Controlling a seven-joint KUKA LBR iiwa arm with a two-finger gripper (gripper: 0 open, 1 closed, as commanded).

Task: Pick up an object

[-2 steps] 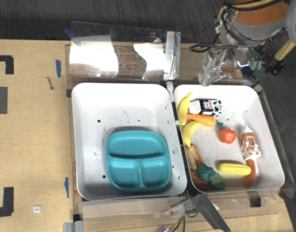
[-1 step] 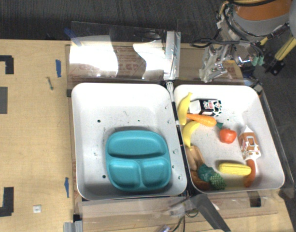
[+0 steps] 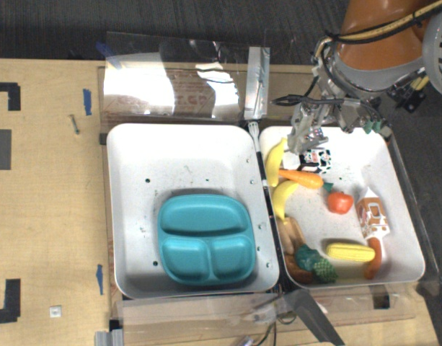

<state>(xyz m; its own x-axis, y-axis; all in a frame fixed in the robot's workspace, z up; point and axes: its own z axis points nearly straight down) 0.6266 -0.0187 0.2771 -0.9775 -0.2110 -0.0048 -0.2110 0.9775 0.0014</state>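
The gripper (image 3: 308,137) hangs over the right bin (image 3: 402,193) at its eleven o'clock corner; I cannot tell its state. Just below lies a black-and-white toy (image 3: 318,159) (probably a cow): descend squarely over it, clear of the carrot (image 3: 301,179).

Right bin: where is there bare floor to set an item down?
Right bin: bare floor between tomato and corn, and near the far right corner. Crowded along its left wall: bananas, carrot. Left bin is bare around the teal tray.
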